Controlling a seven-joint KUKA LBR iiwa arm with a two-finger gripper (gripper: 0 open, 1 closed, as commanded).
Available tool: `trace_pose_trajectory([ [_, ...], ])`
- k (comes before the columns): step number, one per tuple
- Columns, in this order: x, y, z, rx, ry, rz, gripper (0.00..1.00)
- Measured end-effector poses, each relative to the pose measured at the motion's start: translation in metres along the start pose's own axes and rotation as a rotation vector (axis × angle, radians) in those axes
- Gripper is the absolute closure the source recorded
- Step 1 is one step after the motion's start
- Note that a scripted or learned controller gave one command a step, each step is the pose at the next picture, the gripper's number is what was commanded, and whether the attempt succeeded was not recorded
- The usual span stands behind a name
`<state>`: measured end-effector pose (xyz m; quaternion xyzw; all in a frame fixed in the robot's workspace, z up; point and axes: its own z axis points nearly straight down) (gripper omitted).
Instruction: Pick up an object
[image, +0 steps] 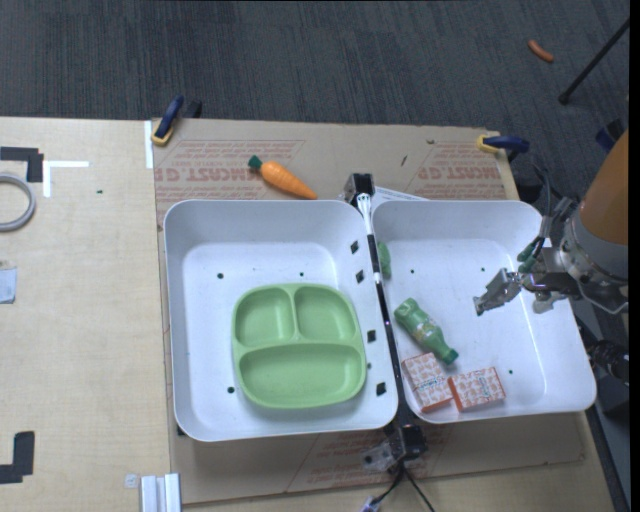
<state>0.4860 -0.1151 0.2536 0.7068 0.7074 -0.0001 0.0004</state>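
Dark carpet surrounds the desk (80, 300); two white bins sit side by side. Nothing is picked yet. The end effector (497, 293) hangs over the right bin (560, 395), fingers apart, nothing between them. The green bottle (425, 331) lies at its 8 o'clock, near; two red boxes (455, 388) at 7 o'clock. Descent and grasp are left.

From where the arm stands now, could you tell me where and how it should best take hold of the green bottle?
I'd grip the green bottle around its wider body, with the claw coming straight down. It lies flat on the right bin floor, slanting from upper left to lower right, so the claw should close across that axis. Its neck end, near the red boxes, looks narrower.
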Motion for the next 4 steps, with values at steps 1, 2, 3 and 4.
trace_pose_trajectory([
  [1,0.056,0.019,0.061,0.000,0.001,-0.015,0.00],
  [2,0.020,0.016,0.152,0.001,0.001,0.076,0.00],
  [3,0.020,0.017,0.142,0.001,0.001,0.078,1.00],
  [4,0.064,-0.007,-0.028,-0.001,-0.001,0.100,1.00],
])
